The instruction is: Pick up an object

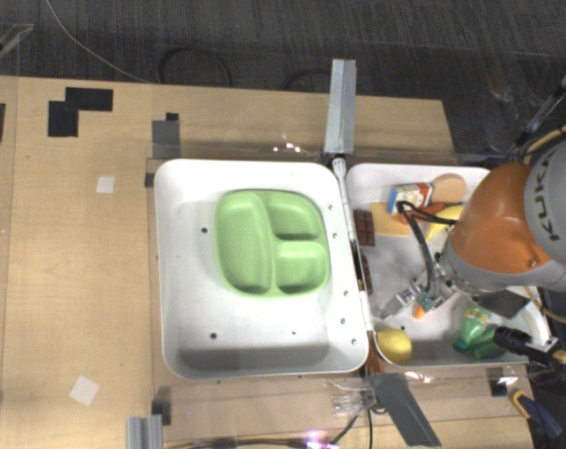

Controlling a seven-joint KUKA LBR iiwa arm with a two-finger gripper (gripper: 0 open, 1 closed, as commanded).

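The grey arm (orange band uppermost) reaches down over the right bin, its gripper low near the bin's middle.

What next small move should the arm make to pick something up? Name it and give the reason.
Probably a short shift toward the lemon, then a descent. The gripper sits low in the right bin beside it, with nothing visibly held. The lemon lies apart in the near corner, clear of the green toy.
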